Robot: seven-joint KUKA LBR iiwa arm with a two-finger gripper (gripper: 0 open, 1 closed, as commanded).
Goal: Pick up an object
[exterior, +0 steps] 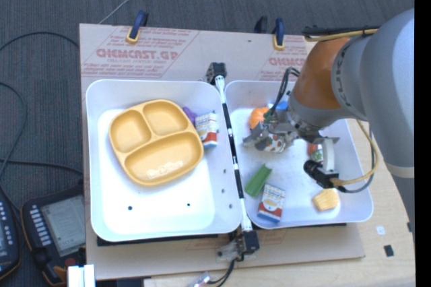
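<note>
Here the task's thing is most likely the small mixed-colour object in the upper-middle of the right bin, just below an orange ball. The gripper is right over it, w/ the arm coming in from the frame's right. Whether the tool is released or clenched I cannot tell; the wrist hides that part.

To do this step well, I think: center over the object, not over the ball, and close only when low enough. Lift straight up, slow, so nothing is dragged.

Lower in the same bin lie a green block, a small carton and a yellow piece, well apart from the gripper. The left bin holds a yellow plate and a second carton at its right.
</note>
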